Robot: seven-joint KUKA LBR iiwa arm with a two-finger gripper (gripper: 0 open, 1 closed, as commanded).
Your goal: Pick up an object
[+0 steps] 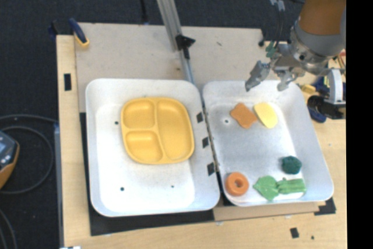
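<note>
My gripper (269, 79) hangs over the far edge of the right bin (256, 154), its two fingers spread apart with nothing between them. Just below it in the bin lie an orange-brown block (243, 115) and a yellow oval piece (266, 115), side by side. Nearer the front of the bin sit a dark green ball-like object (291, 164), a light green flat toy (278, 188) and an orange ring (236, 183).
The left bin (105, 183) holds a yellow divided plate (157, 129). A metal pole (166, 3) rises from the bench between the bins at the back. Cables and clutter lie at the right edge of the bench.
</note>
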